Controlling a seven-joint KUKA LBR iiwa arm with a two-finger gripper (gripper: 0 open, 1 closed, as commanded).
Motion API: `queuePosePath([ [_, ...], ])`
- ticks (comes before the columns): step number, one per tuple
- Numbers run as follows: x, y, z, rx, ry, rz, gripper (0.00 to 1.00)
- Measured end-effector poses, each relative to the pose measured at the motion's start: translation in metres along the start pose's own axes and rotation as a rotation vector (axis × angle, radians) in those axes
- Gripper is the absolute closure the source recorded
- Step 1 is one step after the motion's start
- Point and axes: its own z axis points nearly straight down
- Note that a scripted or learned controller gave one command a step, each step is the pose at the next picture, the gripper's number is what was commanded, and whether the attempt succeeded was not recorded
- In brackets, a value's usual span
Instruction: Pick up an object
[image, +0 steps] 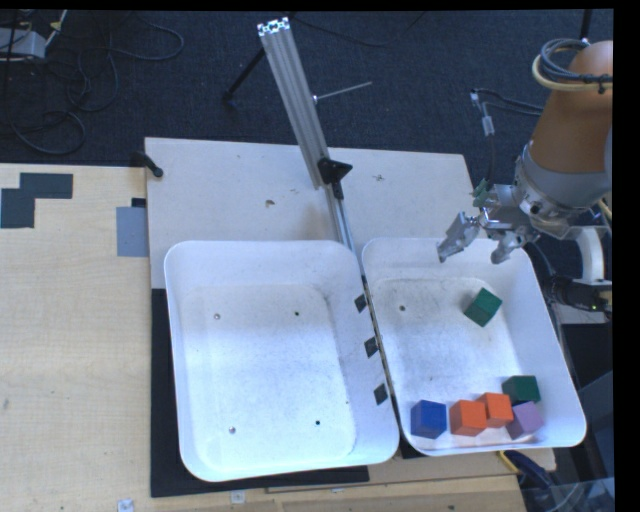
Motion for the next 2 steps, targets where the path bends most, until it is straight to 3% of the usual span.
queuePosePath([
  [1, -0.071, -0.011, 0.145, 0.007, 0.000, 0.003, 0.00],
  [2, -0.075, -0.004, 0.157, -0.021, -0.008, -0.001, 0.00],
])
